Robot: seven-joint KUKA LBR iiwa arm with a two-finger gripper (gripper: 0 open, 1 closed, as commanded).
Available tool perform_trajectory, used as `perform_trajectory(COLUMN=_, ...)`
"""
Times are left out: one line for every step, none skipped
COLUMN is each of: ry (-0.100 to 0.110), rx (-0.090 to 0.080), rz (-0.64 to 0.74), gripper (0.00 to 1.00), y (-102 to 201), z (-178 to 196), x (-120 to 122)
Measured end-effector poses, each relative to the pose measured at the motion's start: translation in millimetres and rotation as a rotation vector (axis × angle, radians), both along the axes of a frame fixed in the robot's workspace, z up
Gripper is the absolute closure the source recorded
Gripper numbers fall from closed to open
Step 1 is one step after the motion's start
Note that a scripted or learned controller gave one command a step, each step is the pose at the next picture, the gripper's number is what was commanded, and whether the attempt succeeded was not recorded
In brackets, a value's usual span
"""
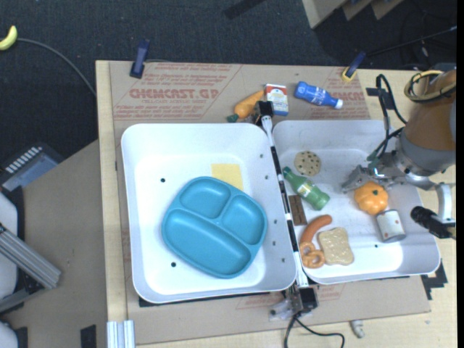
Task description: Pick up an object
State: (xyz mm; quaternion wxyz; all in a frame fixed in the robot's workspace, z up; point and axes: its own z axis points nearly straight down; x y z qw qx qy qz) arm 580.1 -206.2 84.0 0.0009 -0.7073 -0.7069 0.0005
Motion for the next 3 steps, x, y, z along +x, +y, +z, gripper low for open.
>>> perform_trajectory(ry=0.0, rx=0.0, rz=0.0, gripper=0.0, y=-1, z=1, x=-34)
perform_trajectory(ry=-0.003, rx=0.0, rz=0.0, gripper=1.0, y=-1, z=10, x=-33)
perform_trajectory(ry=-0.004, rx=0.0, rz=0.002, gripper=1.0, y=54, z=27, x=38)
